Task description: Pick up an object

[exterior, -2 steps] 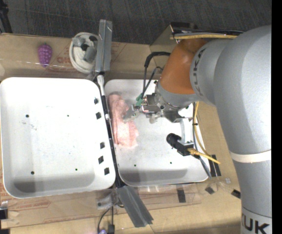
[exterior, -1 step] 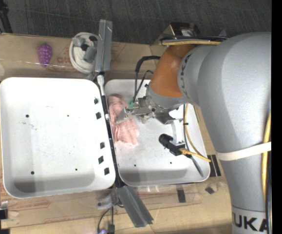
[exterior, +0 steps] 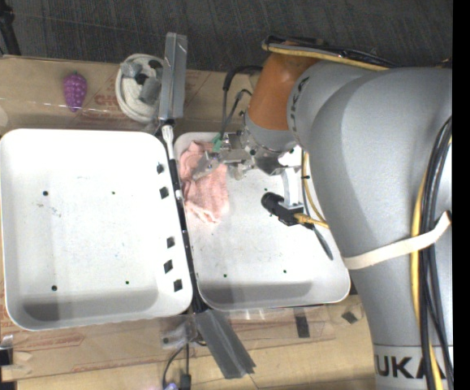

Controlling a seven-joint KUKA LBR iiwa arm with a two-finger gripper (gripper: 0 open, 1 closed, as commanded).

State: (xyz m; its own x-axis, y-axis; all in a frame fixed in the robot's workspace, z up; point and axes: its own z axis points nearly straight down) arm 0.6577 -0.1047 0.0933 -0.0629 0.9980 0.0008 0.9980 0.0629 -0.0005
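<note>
Camera view: the arm (exterior: 364, 153) reached in from 3 o'clock, wrist bent down over the right bin (exterior: 251, 258)

The gripper (exterior: 222, 154) sat low at the bin's 11 o'clock corner, right at the 1 o'clock edge of the pink cloth (exterior: 204, 187). From this angle it looked to be on or just over the cloth; couldn't tell whether there was contact. Also couldn't tell how far open it was, since the wrist hardware blocked the tips, and nothing was visibly clamped in it

The cloth was the likely target. It lay crumpled on the bin floor against the left wall, running from about 11 toward 9 o'clock of the right bin, with no part of it clearly raised

Progress, my read:
- approach looked done, gripper down at the cloth
- grasp unconfirmed
- lift not yet done, cloth resting in the bin
- left to do: close on a fold, raise clear of the floor, check it comes up with the gripper

Risk: it sat at the cloth's edge and near the bin wall, so a close could catch only a thin bit of fabric and slip

Counts:
- bins: 2, the left bin (exterior: 80, 218) with nothing loose in it
- cloths: 1
- arms: 1, gripper: 1
- off the bins on the bench (exterior: 97, 344): 1 small purple thing (exterior: 75, 90) at 11 o'clock of the left bin, and 1 white round thing (exterior: 137, 88) at its 1 o'clock, just beside the rim; couldn't make out what either was
</note>
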